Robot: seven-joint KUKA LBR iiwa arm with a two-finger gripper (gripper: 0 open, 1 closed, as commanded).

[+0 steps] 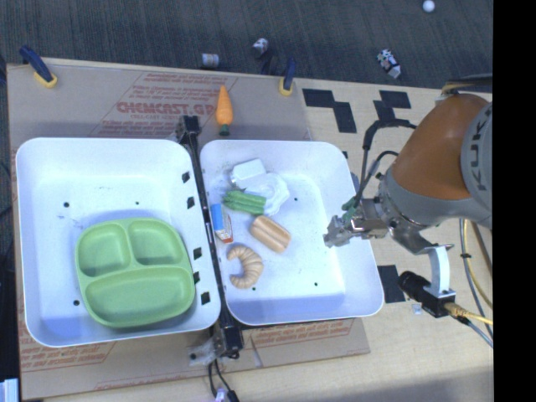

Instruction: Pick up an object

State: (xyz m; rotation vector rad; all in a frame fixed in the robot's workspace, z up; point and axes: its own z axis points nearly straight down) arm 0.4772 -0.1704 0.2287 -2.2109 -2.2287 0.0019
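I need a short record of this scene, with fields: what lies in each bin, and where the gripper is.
left bin: green divided tray
right bin: croissant, hot dog, green vegetable, white cloth, small blue and red packet
gripper: above the right bin's right side, apart from the objects
outside bins: carrot on the bench

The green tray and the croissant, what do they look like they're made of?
Green tray: probably molded plastic, matte; it has an even pale green colour, rounded rim and three smooth pressed compartments. Croissant: likely a plastic or rubber toy, since its tan surface looks uniform and smooth, with neat ridges, though the view is too coarse to be sure.
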